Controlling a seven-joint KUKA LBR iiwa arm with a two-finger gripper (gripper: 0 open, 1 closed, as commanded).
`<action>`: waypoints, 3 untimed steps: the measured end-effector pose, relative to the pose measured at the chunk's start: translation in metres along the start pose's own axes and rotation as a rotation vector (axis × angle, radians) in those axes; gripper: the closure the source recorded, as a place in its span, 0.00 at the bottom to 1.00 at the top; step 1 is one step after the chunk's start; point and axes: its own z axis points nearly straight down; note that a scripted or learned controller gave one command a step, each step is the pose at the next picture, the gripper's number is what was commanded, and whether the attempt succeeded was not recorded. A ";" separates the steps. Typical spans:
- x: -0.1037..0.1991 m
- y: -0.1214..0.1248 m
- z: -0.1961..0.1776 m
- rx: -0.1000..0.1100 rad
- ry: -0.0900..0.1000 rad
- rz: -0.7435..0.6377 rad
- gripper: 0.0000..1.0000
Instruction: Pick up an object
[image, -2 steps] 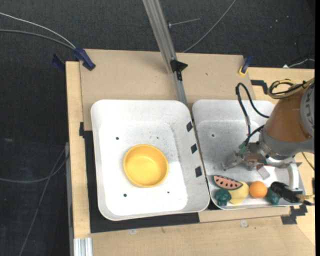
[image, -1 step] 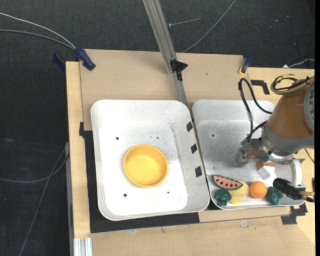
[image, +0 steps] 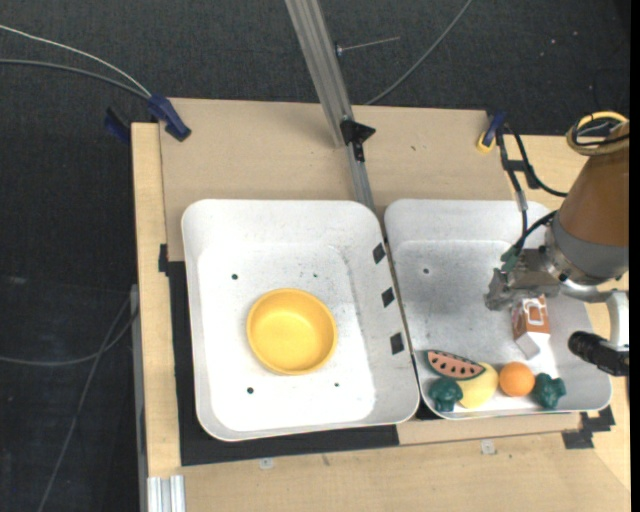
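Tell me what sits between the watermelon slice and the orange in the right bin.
In the camera view, a yellow lemon-like fruit lies between the watermelon slice and the orange, touching the slice.

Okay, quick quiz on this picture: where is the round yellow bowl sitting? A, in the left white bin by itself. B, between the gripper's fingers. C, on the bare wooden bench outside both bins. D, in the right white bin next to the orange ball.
A: the round yellow bowl sits alone on the floor of the left white bin, away from the toys in the other bin.
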 end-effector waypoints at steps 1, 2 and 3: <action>-0.005 -0.005 -0.061 -0.001 0.000 0.001 1.00; -0.005 -0.004 -0.081 0.003 -0.001 -0.001 1.00; 0.046 0.018 -0.086 0.004 0.001 -0.005 1.00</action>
